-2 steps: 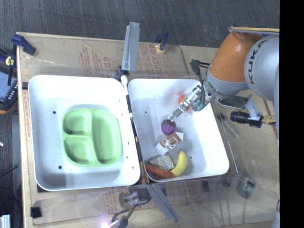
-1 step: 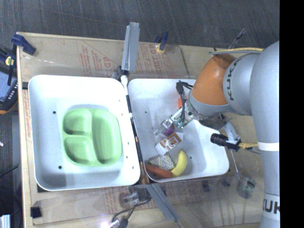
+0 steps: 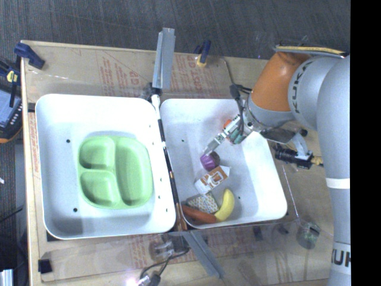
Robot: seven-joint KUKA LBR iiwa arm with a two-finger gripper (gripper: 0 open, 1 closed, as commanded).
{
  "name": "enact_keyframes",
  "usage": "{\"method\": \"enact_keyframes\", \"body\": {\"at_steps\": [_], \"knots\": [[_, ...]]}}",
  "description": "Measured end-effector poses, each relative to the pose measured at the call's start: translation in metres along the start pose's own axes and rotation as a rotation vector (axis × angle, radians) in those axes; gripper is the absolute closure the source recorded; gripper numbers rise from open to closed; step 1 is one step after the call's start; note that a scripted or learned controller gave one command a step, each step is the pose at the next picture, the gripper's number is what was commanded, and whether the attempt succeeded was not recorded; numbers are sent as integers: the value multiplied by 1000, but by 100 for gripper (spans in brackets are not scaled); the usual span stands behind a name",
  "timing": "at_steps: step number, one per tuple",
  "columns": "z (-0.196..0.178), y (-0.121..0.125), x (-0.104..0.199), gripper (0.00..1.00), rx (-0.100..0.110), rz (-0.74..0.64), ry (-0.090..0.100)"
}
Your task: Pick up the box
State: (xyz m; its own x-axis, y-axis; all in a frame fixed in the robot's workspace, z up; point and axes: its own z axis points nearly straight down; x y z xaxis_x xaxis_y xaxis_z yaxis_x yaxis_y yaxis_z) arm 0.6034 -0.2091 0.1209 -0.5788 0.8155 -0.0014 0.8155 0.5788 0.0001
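box: a small white and orange-brown cardboard box (image 3: pixel 213 178) lies tilted in the lower middle of the right white bin (image 3: pixel 265 186), on the bin floor, free of the hand.
purple thing: a small rounded purple object (image 3: pixel 209 160) sits just above the box, touching or nearly touching its upper edge.
banana: a yellow plastic banana (image 3: pixel 225 205) lies just below and right of the box, curved against the bin's lower wall.
other toys: a speckled grey-white piece (image 3: pixel 205 203) sits left of the banana, with a red-orange elongated piece (image 3: pixel 199 215) under it along the lower rim.
hand: the two-finger hand (image 3: pixel 213 146) points down and to the left from the grey arm with an orange band (image 3: pixel 280 94), its tip just above the purple object; nothing shows between its fingers, and whether they are spread or closed cannot be told.
left bin: the left white bin (image 3: pixel 53 159) holds a light green divided plastic tray (image 3: pixel 115 171).
worktop: a wooden worktop (image 3: pixel 89 67) carries both bins.
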Motion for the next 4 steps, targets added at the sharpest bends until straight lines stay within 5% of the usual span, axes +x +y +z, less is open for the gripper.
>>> {"method": "enact_keyframes", "body": {"at_steps": [1, 2, 3, 4], "knots": [[6, -4, 23, 0, 2, -131, 4], [-67, -3, 2, 0, 0, -77, -1], [17, 0, 76, 0, 3, 65, 4], [7, 1, 76, 100, 3, 62, 4]]}}
